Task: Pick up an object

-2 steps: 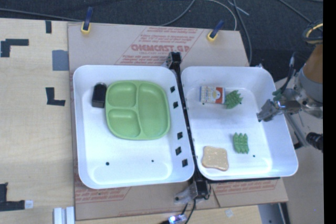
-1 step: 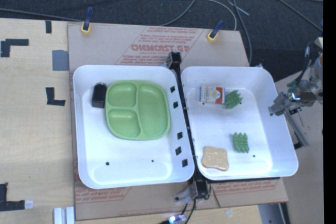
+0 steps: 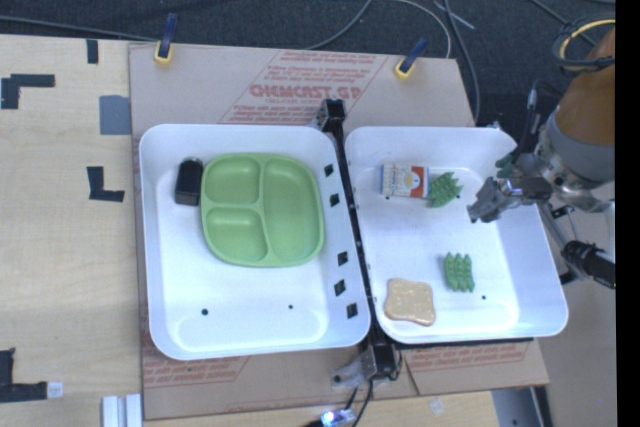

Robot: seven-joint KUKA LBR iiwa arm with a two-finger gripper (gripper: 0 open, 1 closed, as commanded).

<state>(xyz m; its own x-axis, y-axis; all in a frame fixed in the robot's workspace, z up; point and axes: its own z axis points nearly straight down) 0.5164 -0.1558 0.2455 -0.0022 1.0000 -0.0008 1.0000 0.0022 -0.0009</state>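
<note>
At left of frame we note the left bin [image 3: 160, 245] holding a black block [image 3: 188, 182] beside a green divided plate [image 3: 264, 210]. The right bin [image 3: 530, 300] holds a small carton [image 3: 403, 181], two green pieces [image 3: 444, 188] [image 3: 459, 271] and a toast slice [image 3: 410, 301]. The gripper [image 3: 487, 205] hovers at right; we cannot tell its opening.

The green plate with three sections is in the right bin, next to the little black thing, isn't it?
Not quite. In the camera view the green plate with three sections lies in the left bin, not the right one. The rest holds: the little black thing sits right beside it.
</note>
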